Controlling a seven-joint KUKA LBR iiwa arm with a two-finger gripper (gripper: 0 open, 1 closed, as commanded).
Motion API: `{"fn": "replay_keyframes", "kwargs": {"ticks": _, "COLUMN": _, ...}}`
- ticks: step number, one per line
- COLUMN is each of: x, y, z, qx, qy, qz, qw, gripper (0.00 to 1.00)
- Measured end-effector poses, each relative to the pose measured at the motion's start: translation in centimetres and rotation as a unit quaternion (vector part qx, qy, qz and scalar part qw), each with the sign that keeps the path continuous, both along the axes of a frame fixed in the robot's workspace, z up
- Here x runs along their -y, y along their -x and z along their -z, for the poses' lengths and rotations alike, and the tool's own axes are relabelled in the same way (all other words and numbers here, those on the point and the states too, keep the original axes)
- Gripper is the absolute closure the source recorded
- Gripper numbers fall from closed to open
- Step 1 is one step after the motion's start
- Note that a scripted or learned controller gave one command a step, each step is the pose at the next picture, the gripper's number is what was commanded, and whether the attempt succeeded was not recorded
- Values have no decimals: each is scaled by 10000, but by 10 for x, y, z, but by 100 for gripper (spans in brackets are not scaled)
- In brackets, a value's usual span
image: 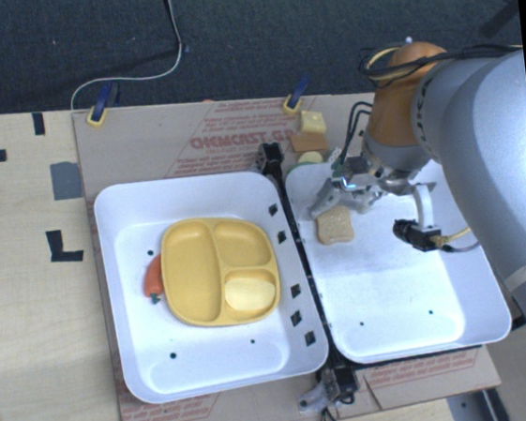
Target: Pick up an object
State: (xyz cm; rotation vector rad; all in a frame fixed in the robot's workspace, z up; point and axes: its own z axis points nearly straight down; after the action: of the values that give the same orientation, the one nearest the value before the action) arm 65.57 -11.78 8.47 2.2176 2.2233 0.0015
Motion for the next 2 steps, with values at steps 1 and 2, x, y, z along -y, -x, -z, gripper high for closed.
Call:
{"fn": "replay_keyframes", "kwargs": {"ticks": 1, "x": -11, "y": 16, "z": 0, "qx": -11, "qy": 5, "qz": 9, "qw": 10000, "gripper": 0}}
{"fn": "replay_keyframes", "kwargs": {"ticks": 2, "x": -10, "y": 5, "z": 0, "qx": -9, "qy": 1, "qz": 4, "qw": 10000, "gripper": 0}}
